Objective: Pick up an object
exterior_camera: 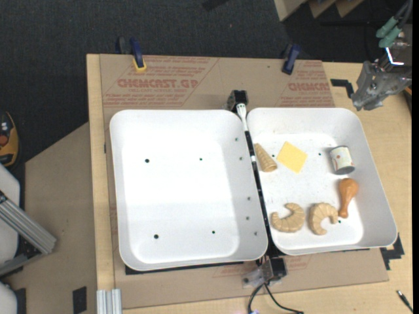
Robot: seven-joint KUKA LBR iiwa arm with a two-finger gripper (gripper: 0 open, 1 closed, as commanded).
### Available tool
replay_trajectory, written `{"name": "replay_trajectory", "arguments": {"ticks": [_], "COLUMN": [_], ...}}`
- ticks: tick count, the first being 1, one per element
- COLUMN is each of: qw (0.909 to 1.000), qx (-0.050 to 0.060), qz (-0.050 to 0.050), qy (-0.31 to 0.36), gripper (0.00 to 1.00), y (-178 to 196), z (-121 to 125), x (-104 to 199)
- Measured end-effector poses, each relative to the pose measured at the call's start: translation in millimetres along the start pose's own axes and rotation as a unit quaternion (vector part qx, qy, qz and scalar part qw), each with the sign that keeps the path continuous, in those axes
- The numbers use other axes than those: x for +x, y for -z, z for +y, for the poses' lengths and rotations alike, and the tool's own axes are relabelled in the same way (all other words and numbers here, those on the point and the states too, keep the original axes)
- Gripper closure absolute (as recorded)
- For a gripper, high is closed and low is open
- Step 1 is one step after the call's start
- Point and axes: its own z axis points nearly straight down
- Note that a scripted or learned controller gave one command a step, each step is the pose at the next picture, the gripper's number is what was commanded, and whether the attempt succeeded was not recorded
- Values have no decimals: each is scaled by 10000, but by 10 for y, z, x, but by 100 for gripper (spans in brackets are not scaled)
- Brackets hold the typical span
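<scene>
The claw point(376, 87) hangs at the upper right, outside the far right corner of the right bin point(366, 142), over the bare tabletop point(393, 156). It reads as a dark grey metal cluster with cables and a green fitting above it; its tips blur into that mass, so whether it is open or closed cannot be told. Nothing is visible between its tips. The arm behind it is cut off by the frame's right side.

All 6 objects lie in the right bin, a shallow glossy white tray with rounded corners. Beside its left wall, a small tan ridged cone point(265, 157) lies with its long axis slanting from upper left to lower right, wide end toward the lower right. Just right of the cone sits a flat yellow square point(291, 157), turned like a diamond. Near the bin's right wall rests a short grey-and-white cylinder point(340, 159), on its side; its markings are too small to read. Below it an orange drumstick shape point(347, 196) runs nearly up and down, bulb at the top. Near the bin's front wall lie 2 tan, lumpy croissant shapes, the left croissant point(288, 218) and the right croissant point(322, 218), both curled with ends pointing downward.

The left bin point(124, 175), joined to the right bin by a black hinge strip, shows 4 small dark dots on its floor.
</scene>
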Motion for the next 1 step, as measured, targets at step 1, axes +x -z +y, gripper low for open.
{"name": "replay_trajectory", "arguments": {"ticks": [1], "qw": [10000], "qx": [88], "qz": [2], "qy": [34], "gripper": [100], "y": [-2076], "z": [-16], "x": [211]}}
